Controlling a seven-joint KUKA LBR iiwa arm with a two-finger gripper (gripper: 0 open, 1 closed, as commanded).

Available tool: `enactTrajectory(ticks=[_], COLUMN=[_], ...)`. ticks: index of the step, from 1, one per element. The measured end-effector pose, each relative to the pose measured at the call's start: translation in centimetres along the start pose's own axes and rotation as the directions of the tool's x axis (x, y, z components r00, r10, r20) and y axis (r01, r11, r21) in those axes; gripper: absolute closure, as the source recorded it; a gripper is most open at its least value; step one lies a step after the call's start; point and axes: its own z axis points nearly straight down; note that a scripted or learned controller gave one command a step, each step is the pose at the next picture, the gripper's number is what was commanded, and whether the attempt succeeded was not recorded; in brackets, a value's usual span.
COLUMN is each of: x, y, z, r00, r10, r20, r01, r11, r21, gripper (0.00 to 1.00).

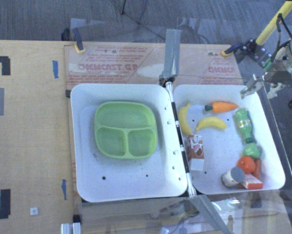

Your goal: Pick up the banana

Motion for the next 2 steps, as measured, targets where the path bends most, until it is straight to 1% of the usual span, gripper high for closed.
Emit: enactTrajectory(ticks=[1,2], x=[5.1,8.3], y=[-3.2,1.7], z=[11.8,19.0], r00=[0.989,0.997], r10=[-0.145,-0.077], r20=[0.0,0.002], r01=[0.145,0.077], r11=[0.989,0.997], r21=[0.0,-0.008], gripper=[0.0,0.0])
